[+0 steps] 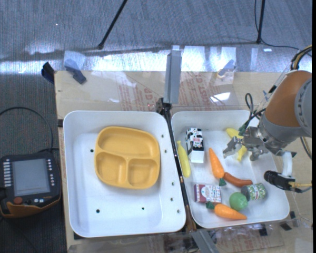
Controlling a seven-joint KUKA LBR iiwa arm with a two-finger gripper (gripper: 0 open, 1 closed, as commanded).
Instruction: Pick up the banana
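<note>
Camera view: the tool sits low in the right bin, over the banana; how far it is open cannot be told.

My arm is a rounded grey shell with a broad orange band. Thin cables loop beside it. My gripper is bare grey metal.

You've got grey carpet floor up top, with thin black stand legs crossing it. Wooden bench has clear plastic sheeting with glare patches. Teach pendant sits on the floor left, cable looping above it.
</note>
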